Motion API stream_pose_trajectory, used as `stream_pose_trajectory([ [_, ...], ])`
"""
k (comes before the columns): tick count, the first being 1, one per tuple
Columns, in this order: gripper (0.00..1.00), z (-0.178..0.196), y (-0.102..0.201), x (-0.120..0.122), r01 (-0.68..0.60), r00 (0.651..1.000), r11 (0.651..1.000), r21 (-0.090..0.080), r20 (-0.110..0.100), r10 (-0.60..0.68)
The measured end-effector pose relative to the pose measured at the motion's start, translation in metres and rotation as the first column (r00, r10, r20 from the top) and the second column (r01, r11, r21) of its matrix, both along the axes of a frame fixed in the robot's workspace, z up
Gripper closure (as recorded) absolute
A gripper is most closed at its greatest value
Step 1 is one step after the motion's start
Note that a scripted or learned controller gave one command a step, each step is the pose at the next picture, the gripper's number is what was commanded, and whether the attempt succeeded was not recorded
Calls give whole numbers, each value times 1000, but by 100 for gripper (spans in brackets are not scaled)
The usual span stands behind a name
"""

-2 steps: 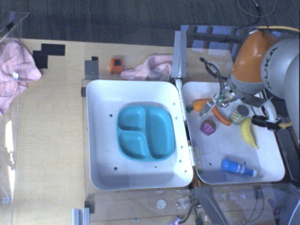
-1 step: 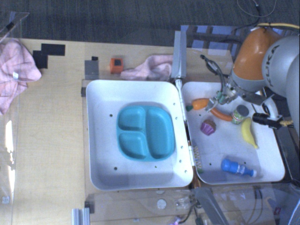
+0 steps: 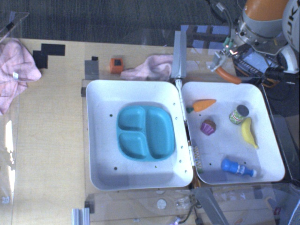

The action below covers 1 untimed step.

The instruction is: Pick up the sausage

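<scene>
Claw [image 3: 225, 60]: hung above the right bin's [image 3: 267, 95] far edge, gripping an orange sausage [image 3: 228, 75].
Left bin [image 3: 101, 125]: held a blue tray [image 3: 145, 132].

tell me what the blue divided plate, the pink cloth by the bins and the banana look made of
Blue divided plate: seems moulded plastic, matte, with an even colour and rounded compartment edges.
Pink cloth: soft fabric, judging by its crumpled folds.
Banana: probably a plastic toy, smooth and uniformly yellow, though the view is too small to be sure.
</scene>
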State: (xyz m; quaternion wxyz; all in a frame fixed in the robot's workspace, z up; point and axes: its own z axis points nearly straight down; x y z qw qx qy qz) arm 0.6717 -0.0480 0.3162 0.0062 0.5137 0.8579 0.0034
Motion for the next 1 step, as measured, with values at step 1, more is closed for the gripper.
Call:
stream_pose_trajectory([
  [1, 100, -130, 52, -2, 33, 999, 999, 2, -13, -33],
])
